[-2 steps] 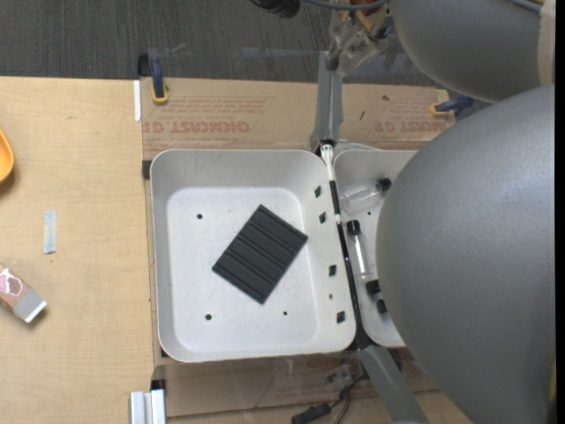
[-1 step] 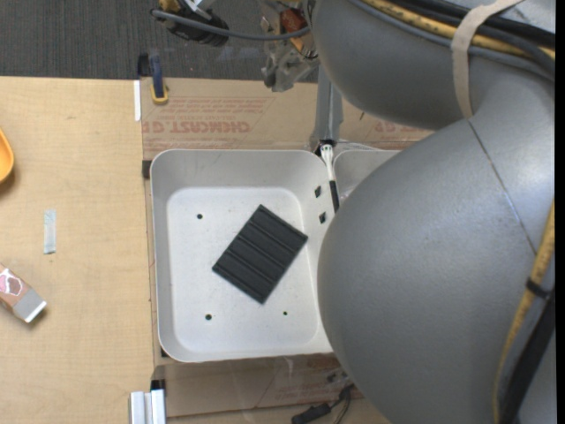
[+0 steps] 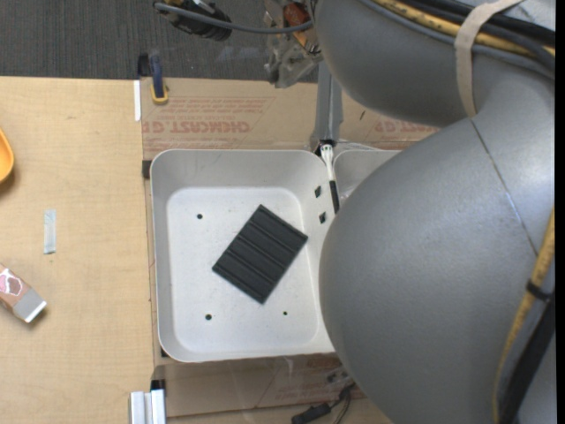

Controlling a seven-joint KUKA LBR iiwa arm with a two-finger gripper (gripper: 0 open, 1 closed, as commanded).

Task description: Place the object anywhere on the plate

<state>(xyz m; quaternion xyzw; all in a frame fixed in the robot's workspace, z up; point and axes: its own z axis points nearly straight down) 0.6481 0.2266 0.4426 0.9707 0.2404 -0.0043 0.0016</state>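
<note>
While the grey arm (image 3: 441, 237) bulked over the right bin, the black ribbed pad (image 3: 260, 253) lay untouched in the left bin (image 3: 168, 263), so reaching and grasping it seemingly came next.

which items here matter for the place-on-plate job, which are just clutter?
Job:
- black ribbed slab, lying flat in the left white bin
- arm, covering the right bin

Clutter:
- small grey strip on the bench
- orange object at the left edge
- blue clamp
</note>
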